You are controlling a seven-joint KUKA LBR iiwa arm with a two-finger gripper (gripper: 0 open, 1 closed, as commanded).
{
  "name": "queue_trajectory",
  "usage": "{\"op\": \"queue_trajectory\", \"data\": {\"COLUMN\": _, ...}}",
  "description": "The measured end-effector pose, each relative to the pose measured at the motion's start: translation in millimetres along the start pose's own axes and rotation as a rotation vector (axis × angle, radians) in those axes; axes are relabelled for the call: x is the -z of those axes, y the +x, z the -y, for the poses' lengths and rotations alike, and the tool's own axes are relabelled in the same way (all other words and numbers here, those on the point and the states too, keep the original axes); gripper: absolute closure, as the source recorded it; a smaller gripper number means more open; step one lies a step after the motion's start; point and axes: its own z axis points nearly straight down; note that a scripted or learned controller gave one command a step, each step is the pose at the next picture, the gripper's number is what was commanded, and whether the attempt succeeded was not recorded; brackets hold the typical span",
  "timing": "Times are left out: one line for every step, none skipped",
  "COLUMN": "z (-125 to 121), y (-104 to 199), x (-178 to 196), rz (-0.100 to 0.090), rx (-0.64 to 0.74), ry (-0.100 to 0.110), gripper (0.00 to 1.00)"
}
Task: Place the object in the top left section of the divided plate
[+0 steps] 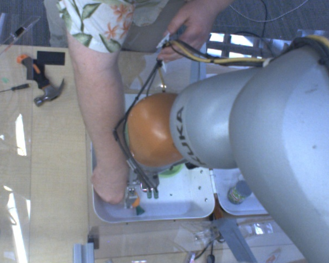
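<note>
Frankly, I could not tell how the grey arm's two-finger gripper (136, 197) stood, low in the left shallow white bin (175, 210) at lower centre. A person's bare hand (111, 186) pressed in just beside it, near a small orange-and-green object (135, 204). I judged placing not begun; next, the hand must withdraw.

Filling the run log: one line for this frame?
arm: over left bin | claw: low in bin, fingers unclear | person's hand: in bin beside claw | orange object: at claw tip | plate: not identifiable
</note>
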Motion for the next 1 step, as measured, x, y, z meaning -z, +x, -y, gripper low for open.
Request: {"op": "queue_trajectory", "data": {"z": -7.0, "y": -25.3, "x": 133.5, "rz": 0.014, "rx": -0.017, "ry": -0.015, "gripper": 0.00}}
